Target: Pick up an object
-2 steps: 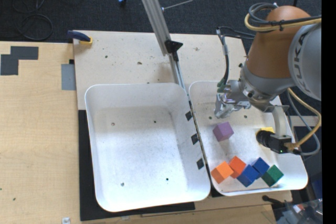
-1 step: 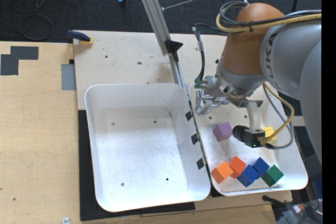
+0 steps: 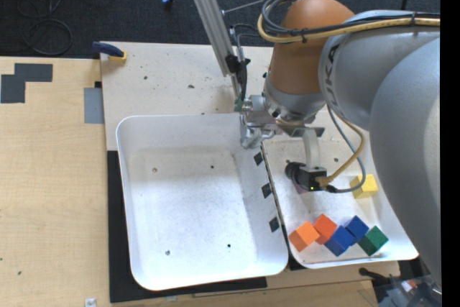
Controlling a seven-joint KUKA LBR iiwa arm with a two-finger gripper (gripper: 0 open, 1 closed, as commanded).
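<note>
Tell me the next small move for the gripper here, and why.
Probably shift the gripper across the right bin toward the yellow block. The gripper sits by the shared wall at the bins' far end, with no block beneath it. The yellow block stands alone, while the orange, red, blue and green blocks are bunched at the near end, so it looks the easier pick.

A dark carpeted floor strewn with black cables is observed beyond the pale wooden bench; even lighting is noted.
</note>
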